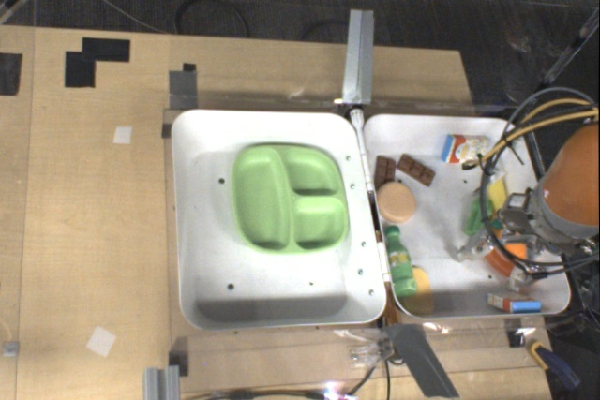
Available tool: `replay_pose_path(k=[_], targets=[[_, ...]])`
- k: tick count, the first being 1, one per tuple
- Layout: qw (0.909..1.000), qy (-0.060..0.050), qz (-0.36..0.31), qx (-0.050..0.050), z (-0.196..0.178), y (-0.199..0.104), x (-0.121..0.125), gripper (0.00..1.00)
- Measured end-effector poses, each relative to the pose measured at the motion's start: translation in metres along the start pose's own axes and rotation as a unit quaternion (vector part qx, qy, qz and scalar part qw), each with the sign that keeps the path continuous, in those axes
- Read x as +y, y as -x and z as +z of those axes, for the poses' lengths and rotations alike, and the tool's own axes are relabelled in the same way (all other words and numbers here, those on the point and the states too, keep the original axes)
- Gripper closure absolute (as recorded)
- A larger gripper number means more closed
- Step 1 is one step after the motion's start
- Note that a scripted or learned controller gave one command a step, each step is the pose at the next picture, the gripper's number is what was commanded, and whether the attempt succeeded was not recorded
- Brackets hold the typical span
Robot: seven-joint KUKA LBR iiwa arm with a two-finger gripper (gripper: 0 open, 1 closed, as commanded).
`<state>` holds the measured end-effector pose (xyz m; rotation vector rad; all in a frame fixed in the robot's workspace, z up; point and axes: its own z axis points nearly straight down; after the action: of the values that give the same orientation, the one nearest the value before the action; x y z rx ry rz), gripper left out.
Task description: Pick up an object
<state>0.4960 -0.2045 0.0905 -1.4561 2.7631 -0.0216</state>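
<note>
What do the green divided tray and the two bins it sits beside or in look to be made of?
Green divided tray: likely moulded plastic, matte, with soft rounded compartments. Left bin and right bin: probably white plastic or coated sheet, smooth with a slight sheen and rounded corners; the material is uncertain.

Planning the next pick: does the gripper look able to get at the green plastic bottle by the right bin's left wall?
Probably yes: the green plastic bottle lies uncovered, though it hugs the right bin wall.
</note>
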Motion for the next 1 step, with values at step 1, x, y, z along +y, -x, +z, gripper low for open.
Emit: replay_pose_path(k=[1], targets=[[0.9999,0.000,-0.016,0.000,-0.0001,-0.0008,0.0009,0.00]])
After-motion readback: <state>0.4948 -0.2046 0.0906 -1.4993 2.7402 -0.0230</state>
